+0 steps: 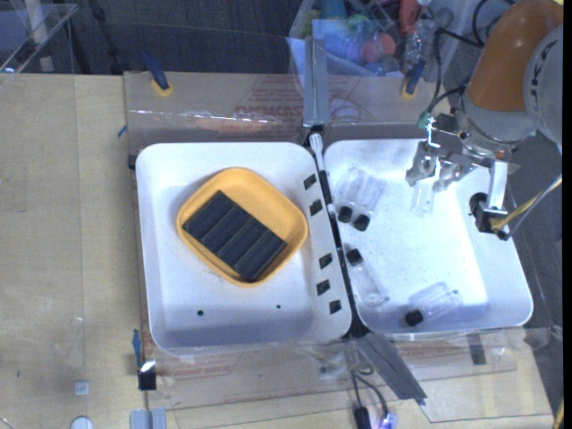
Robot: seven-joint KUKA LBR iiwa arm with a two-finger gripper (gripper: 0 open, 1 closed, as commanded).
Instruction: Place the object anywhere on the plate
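Note:
A yellow plate (198, 206) lies in the left bin (161, 311), and a dark ridged slab (239, 231) rests on it. Several clear vials with black caps lie in the right bin (500, 284): a pair (359, 192) near the divider, one (366, 280) lower along the divider, and one (431, 299) near the front. My gripper (434, 173) hangs over the back of the right bin, to the right of the pair. Its fingers (418, 170) stand apart and open, with white bin floor showing between them. A faint clear shape (422, 198) lies just under the left finger.
A raised divider with black clips (322, 231) separates the two bins. Behind the bins stands a clear box of colourful items (375, 16). Blue clamps (159, 82) hold the back board. A black cable fitting (485, 214) hangs off the wrist over the bin's right side.

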